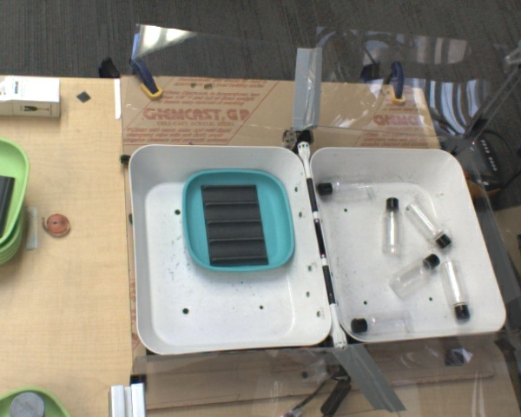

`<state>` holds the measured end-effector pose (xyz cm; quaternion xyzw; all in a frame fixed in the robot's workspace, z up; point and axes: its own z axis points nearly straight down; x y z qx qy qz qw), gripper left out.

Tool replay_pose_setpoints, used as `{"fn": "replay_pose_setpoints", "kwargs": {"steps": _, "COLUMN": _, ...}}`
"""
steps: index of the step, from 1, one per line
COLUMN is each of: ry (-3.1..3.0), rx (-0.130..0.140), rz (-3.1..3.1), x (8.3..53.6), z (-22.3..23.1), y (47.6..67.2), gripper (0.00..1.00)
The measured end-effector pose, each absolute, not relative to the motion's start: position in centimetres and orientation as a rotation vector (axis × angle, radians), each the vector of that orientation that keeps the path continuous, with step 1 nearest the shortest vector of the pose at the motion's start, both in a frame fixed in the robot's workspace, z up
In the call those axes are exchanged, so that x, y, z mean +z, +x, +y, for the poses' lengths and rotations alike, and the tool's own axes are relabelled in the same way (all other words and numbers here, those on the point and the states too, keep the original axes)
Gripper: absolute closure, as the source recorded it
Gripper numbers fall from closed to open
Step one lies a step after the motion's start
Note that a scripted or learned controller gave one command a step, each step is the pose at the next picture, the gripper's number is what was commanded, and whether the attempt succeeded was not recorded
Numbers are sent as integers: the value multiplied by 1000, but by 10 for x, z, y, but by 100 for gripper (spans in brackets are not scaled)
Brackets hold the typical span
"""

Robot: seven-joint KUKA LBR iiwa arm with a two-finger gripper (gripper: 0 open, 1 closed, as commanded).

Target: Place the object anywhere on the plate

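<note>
Wooden tabletop (61, 320) holds two white bins side by side. We cannot tell if the pincer is apart or together. Little clear tubes (391, 226) with black caps lie loose in the right bin (469, 189). Our blue-green plate (194, 224) sits in the left bin (156, 302), well apart from them.

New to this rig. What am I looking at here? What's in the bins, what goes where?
One fixed camera looks down at a slant on a bench with two shallow white bins. The left bin holds a teal plate with a dark ridged insert; that plate is the target. The right bin holds the objects: clear plastic vials with black caps, for example one upright-looking near the middle and one near the right wall. Several lie scattered, none on the plate. A green tray sits at the far left of the bench.
</note>
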<state>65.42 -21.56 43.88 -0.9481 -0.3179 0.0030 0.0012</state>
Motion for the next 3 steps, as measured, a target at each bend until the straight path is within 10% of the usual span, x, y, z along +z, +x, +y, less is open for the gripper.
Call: {"fn": "replay_pose_setpoints", "kwargs": {"steps": 3, "ry": -3076, "rx": 9, "rz": -628, "x": 439, "z": -222, "y": 651, "gripper": 0}}
